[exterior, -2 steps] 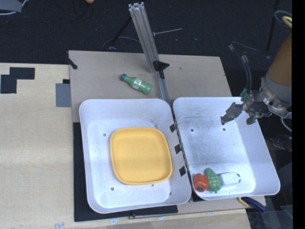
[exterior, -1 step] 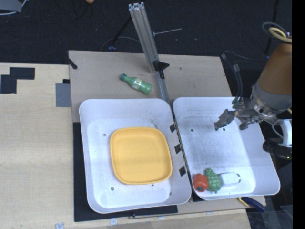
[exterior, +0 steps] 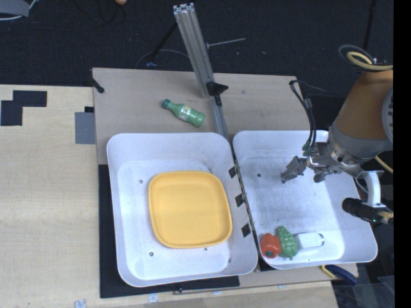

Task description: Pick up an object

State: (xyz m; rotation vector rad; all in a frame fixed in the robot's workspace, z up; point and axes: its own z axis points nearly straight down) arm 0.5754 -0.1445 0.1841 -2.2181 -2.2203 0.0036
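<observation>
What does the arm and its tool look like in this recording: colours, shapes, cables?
The arm enters from the right as a thick rounded body with a broad orange band and a grey patch at its edge. Below it sits a grey metal wrist, ending in the small dark grey tool with slim pointed fingers. A thin black cable loops up from the wrist, and a yellowish hose coils above the orange band.

A pale wood-grain counter (exterior: 38, 191) spans the lower view, with black cut-out shapes (exterior: 22, 104) and a grey patch (exterior: 84, 127) toward 9 o'clock. A tan board (exterior: 257, 101) lies on it at centre, over a black mat (exterior: 106, 236) showing at its lower left edge. Toward 12 o'clock the floor (exterior: 289, 18) is dark carpet crossed by loose black cables (exterior: 96, 5). A slanted aluminium extrusion post (exterior: 196, 47) rises from the board's far side. Light is even and soft.
</observation>
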